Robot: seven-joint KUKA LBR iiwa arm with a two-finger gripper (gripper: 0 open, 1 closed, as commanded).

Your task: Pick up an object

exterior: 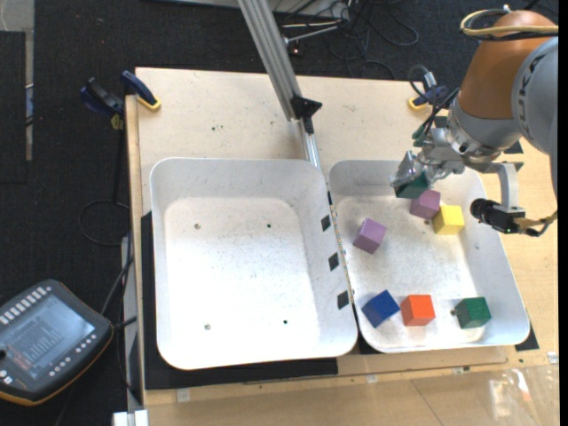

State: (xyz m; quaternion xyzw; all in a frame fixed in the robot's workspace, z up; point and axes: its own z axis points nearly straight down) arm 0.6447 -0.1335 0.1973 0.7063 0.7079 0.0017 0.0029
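Pale wood worktop on dark floor, two shallow white bins; cubes sit in the right bin. End effector at the bin's far edge, clamped on a dark green block, which sits between its fingers. Risk: grip looks shallow, block may slip. Purple plastic cube lies just near-right.
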